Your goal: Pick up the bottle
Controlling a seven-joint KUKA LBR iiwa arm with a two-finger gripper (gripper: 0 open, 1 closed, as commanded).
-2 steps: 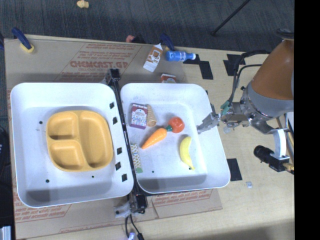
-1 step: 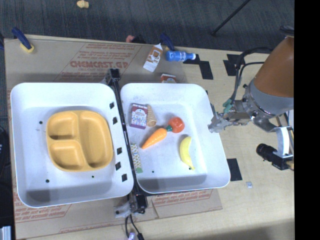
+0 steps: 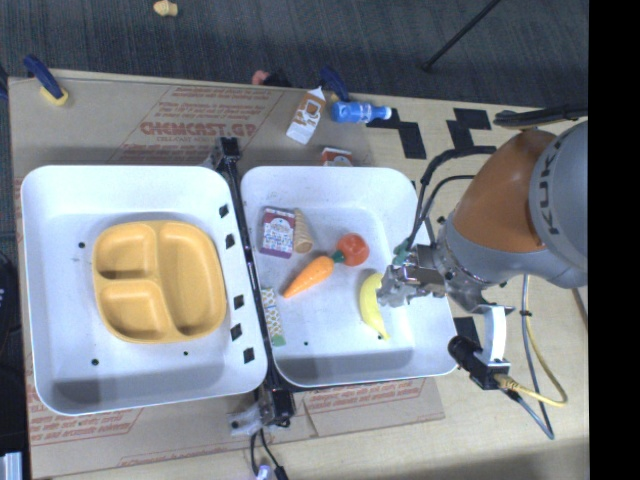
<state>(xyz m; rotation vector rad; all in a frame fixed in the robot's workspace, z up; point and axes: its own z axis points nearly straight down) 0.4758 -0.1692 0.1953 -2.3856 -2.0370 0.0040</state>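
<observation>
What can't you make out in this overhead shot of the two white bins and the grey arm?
- two-finger gripper: its fingers are too small and dark to tell apart, beside the yellow toy banana.
- small blue plastic bottle: lying outside the right white bin, too blurred to read its label.
- purple printed packet: print too small to read.

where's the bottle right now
In the camera view the blue bottle lies on its side on the bench, outside the bins, just beyond the far edge of the right bin, beside a small carton.
</observation>
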